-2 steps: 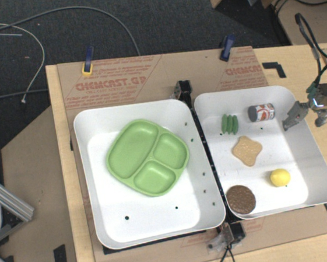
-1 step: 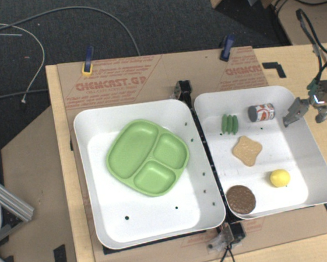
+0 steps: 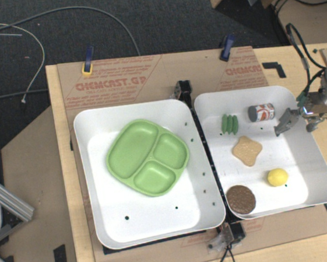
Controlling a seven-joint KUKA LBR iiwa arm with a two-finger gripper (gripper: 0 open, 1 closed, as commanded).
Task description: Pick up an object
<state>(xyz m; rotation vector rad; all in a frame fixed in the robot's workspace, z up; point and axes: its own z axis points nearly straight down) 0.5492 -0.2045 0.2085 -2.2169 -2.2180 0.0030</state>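
The right bin [image 3: 313, 157] holds several small objects: a red and white can [image 3: 261, 112] lying on its side, green pea pods [image 3: 229, 124], a tan slice of toast [image 3: 246, 150], a yellow lemon [image 3: 277, 177] and a round brown patty [image 3: 240, 199]. My gripper [image 3: 297, 124] hangs over the bin's right side, just right of the can and a little below it. Its fingers are spread open with nothing between them; the left finger [image 3: 283, 123] points toward the can.
A green divided plate [image 3: 147, 157] lies in the left bin [image 3: 103, 222]. Clamps [image 3: 227, 48] hold the cardboard sheet at the back. Cables run along the right edge near the arm.
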